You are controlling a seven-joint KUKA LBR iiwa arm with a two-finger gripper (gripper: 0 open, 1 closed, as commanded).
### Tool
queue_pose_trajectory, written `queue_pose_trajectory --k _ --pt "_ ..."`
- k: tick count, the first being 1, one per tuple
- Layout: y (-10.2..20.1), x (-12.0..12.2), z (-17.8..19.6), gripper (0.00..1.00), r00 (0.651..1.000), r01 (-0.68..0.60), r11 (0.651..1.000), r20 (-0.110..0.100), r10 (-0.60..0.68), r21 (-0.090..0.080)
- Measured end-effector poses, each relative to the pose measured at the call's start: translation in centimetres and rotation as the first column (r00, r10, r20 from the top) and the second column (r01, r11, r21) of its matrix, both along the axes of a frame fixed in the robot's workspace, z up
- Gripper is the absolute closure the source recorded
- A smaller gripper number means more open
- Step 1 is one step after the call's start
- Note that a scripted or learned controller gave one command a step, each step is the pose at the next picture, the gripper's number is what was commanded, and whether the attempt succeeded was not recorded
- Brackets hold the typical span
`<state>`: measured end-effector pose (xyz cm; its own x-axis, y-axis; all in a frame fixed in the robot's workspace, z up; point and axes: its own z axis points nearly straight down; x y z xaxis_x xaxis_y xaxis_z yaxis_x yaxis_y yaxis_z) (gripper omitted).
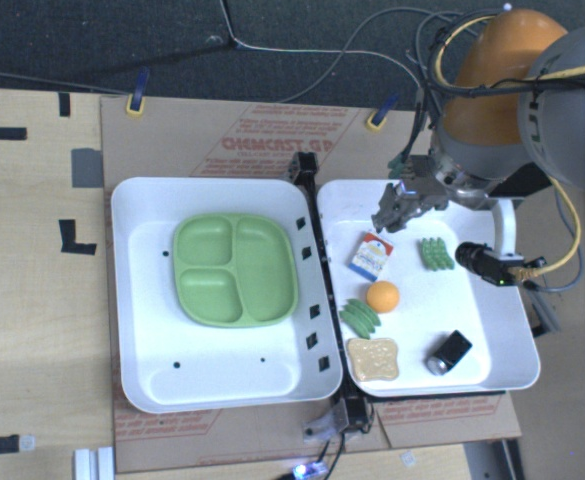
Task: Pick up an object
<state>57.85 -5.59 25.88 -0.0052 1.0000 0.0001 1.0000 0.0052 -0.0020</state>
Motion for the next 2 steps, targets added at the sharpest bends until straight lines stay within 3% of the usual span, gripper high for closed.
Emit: queue_pose_trajectory --k 2 --pt "11.6 1.5 -0.1 1.0 1.0 0.0 1.0 0.001 0.0 -0.001"
